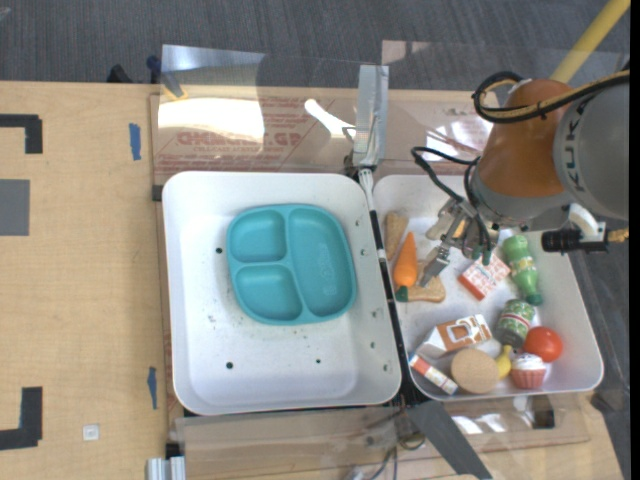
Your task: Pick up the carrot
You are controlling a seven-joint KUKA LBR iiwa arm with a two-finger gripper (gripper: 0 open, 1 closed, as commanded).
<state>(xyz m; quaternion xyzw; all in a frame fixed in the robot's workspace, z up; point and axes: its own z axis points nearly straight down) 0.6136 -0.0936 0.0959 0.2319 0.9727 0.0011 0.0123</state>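
1. two shallow white bins sit side by side on the bench; the left bin (190,298) carries a teal divided plate (292,264) with three compartments, lying roughly in its middle.
2. the right bin (585,318) is crowded with toy food, and the grey arm with its orange band (520,148) leans in over its upper part from the right.
3. the carrot (405,261) lies in the right bin close to its left wall, orange with a green tip pointing down toward the near edge, running roughly along that wall.
4. a pale bread-like stick (394,230) lies touching the carrot on its upper left, and a tan toast-shaped piece (428,290) sits just below the carrot's lower end.
5. the gripper (440,261) hangs just right of the carrot, its dark metal fingers (437,265) pointing down and left toward the toast piece.
6. the fingers look slightly apart, with nothing between them; the carrot is beside them, not in their gap.
7. further right lie a red and white packet (482,278), a green vegetable (521,261), a green can (516,320), a tomato (544,344), a cupcake (529,370), a round bun (474,371) and a small orange box (464,332).
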